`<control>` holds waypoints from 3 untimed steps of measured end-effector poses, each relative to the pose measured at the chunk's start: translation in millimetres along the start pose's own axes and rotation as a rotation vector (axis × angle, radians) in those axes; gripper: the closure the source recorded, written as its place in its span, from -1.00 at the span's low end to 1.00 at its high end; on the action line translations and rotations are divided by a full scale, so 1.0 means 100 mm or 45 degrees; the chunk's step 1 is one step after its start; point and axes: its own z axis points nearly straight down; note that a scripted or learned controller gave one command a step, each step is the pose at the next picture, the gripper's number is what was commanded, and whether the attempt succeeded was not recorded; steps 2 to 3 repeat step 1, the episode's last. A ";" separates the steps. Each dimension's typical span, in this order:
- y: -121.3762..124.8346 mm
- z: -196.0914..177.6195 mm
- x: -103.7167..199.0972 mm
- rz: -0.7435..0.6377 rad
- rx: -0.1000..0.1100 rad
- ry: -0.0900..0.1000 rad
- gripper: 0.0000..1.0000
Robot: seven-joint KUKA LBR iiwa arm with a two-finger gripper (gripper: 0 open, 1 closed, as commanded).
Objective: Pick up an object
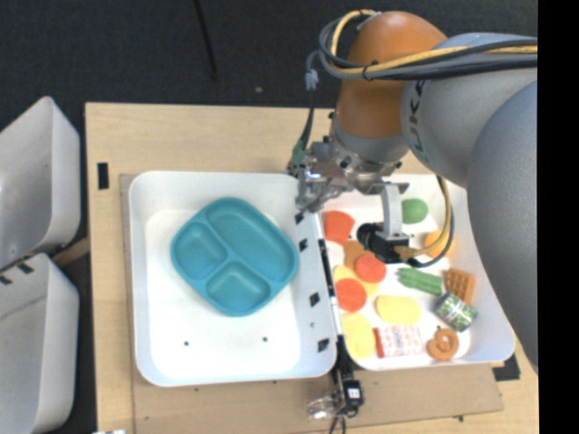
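The gripper (pixel 312 188) hangs over the far end of the wall between the two bins; whether it is open or closed cannot be told. An orange disc (pixel 337 225) lies just beside it in the right bin (pixel 486 322), among other toy food.

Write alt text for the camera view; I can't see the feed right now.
The arm hangs over the far end of the right bin, which holds mixed toy food, orange, yellow and green. The left bin holds a teal divided plate.
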 end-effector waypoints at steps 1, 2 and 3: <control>0.12 0.06 -0.15 0.003 0.002 -0.002 1.00; 0.12 0.06 -0.15 0.003 0.002 -0.002 1.00; 0.12 0.06 -0.15 0.003 0.002 -0.002 1.00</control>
